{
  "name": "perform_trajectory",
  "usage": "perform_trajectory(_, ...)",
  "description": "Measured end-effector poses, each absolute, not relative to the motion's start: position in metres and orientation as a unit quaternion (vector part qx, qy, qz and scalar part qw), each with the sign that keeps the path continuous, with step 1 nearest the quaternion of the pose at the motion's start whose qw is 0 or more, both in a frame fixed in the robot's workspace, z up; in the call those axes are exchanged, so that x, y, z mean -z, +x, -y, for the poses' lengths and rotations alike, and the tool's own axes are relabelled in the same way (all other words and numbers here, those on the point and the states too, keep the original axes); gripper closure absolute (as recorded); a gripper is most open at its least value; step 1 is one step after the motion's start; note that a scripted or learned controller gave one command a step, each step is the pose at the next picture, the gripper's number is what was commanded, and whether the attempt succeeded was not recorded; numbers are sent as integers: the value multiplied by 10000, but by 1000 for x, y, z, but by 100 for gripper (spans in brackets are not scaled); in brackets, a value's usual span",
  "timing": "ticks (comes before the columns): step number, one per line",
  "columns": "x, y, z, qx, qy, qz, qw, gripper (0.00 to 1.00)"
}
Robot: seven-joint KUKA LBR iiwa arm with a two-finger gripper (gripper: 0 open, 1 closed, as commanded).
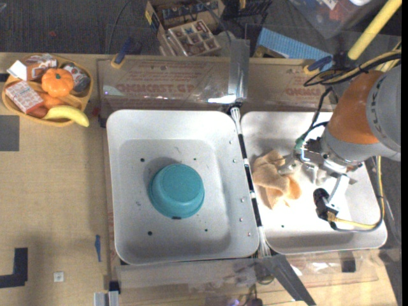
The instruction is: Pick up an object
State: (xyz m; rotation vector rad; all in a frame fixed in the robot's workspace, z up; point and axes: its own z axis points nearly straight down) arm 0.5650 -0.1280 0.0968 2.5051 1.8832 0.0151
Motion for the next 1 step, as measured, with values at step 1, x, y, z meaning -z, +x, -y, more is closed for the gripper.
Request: perform_trajectory(1,-95,556,119,-79,7642,-6449,93,0)
